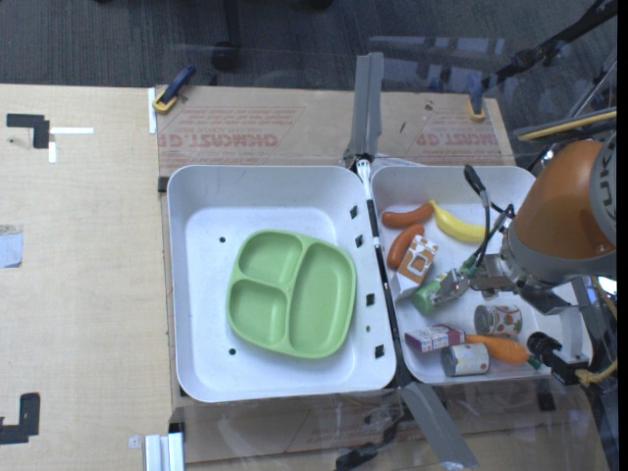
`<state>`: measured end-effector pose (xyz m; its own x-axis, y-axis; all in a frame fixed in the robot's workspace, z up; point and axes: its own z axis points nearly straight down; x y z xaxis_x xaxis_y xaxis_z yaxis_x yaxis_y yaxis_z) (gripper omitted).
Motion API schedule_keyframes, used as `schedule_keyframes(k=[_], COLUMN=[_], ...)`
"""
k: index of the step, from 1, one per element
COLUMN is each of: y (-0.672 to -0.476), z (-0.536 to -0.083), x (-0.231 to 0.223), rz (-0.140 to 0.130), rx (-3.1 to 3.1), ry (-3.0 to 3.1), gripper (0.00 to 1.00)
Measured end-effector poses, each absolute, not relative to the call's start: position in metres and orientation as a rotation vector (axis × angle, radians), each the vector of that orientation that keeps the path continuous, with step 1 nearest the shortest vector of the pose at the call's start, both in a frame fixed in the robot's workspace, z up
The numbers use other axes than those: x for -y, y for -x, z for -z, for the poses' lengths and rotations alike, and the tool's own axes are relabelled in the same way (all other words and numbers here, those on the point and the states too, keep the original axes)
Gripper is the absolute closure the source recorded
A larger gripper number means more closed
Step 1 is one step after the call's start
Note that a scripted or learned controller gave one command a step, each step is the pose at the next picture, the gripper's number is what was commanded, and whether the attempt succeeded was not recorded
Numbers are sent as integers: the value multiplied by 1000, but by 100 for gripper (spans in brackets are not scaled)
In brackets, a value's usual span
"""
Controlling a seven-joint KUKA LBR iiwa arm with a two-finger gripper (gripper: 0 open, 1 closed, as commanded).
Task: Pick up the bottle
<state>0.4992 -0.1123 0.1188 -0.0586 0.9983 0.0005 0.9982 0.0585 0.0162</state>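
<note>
Camera view: bottle [429,293] lies tilted, long axis running near-left to far-right, green end near-left; gripper [453,285] clenched around it.

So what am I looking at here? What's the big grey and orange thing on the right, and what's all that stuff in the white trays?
That is a robot arm, seen by one camera fixed above the bench and looking down. It reaches into the right bin. Its gripper sits low, right by a green bottle, the thing it should pick up; I cannot tell whether it holds it. Nearby lie a banana, a sausage and a carrot. The left bin holds a green divided plate.
</note>
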Motion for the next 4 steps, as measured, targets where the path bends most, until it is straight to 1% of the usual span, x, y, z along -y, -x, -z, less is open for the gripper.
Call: schedule_keyframes(k=[1,2,3,4], y=[-489,-551,-507,-497], z=[-91,-208,-93,-308], x=[94,157,150,99], rz=[2,1,0,0], rx=[-2591,-2682,-2773,-2767], ry=[-1781,-1632,-1474,-1480], gripper=[0,0,0,0])
